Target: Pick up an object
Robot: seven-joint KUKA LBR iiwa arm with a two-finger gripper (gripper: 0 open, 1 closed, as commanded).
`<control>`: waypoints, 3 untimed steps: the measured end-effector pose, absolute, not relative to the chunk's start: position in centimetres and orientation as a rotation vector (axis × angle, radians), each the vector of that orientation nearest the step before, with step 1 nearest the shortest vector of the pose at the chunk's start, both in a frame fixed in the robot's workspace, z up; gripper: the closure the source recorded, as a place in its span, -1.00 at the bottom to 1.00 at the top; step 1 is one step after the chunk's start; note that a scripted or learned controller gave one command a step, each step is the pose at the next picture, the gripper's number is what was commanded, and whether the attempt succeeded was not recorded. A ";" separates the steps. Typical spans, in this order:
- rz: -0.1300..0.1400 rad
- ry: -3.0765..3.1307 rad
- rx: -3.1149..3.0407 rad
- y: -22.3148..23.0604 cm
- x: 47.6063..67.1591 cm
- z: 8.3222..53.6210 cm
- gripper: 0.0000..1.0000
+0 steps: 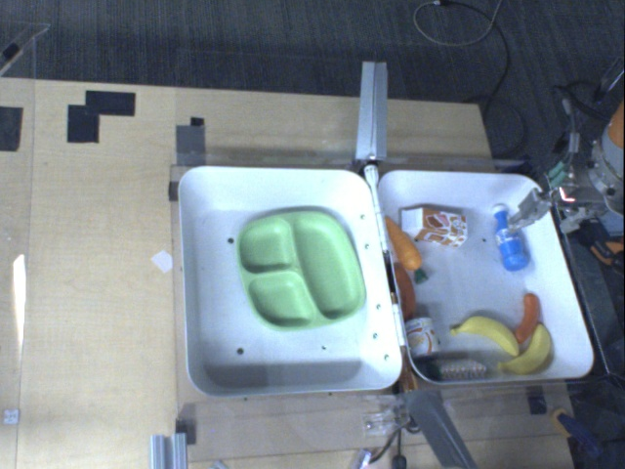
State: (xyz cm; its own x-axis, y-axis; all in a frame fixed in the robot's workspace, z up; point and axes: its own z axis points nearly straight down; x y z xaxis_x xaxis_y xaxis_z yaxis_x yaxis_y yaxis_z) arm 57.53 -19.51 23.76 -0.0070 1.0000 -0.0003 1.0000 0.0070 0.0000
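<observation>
Tool (532, 206) hangs over the upper right corner of the right bin (576, 360), at the rim; whether it is apart or together cannot be told. Just below and left of it lies a blue bottle (511, 243). Further left sit a small printed carton (437, 226) and a carrot (403, 246). Well below the tool lie two bananas (508, 342) and a sausage (529, 314). Far left, the other bin (205, 291) carries a green divided plate (299, 267).
</observation>
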 end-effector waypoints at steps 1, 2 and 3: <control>-0.001 2.176 2.268 -20.5 58.9 11.9 -1.00; 0.003 2.135 2.303 -13.2 60.5 17.8 -1.00; 0.017 2.027 2.398 -16.9 59.6 10.6 -1.00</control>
